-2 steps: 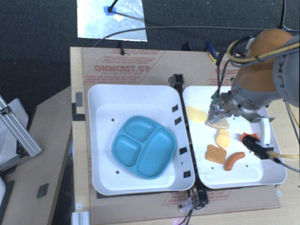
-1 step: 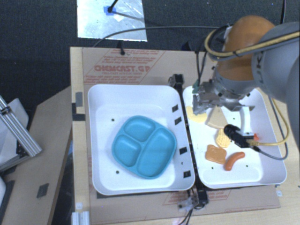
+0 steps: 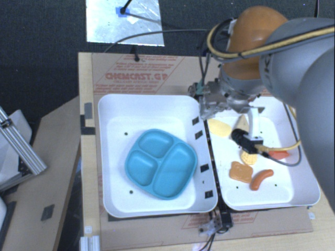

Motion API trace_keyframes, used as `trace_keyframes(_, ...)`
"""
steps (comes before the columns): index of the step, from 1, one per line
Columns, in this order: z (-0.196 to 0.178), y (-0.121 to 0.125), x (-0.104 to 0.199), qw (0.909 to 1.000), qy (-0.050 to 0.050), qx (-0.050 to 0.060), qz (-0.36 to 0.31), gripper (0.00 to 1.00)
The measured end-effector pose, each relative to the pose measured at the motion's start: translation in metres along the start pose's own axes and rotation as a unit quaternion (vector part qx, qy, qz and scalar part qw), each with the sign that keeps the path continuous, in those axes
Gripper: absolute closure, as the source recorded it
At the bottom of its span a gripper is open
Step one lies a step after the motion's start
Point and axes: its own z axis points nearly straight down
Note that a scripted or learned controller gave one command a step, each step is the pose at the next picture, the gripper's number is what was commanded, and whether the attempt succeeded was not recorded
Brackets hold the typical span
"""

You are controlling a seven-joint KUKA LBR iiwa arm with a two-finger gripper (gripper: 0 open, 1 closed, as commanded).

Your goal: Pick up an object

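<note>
White bins are set side by side on the bench, two in number. One blue tray [image 3: 160, 163] with three compartments is seated in the left bin [image 3: 116, 120]. Six small food pieces are counted in the right bin [image 3: 285, 190]: one pale yellow piece [image 3: 220, 128], one cream wedge [image 3: 242, 122], one round waffle [image 3: 249, 158], one orange toast [image 3: 241, 171], one sausage [image 3: 260, 179] and one red piece [image 3: 280, 153]. The gripper [image 3: 209, 109] is positioned over the right bin's far left corner, just beside the pale yellow piece. Its opening cannot be told. No piece is seen held.
</note>
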Motion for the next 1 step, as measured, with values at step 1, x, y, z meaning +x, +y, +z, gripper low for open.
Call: trace_keyframes(1,0.007,0.0226,0.04,1.0,0.0,0.001,0.0,1.0)
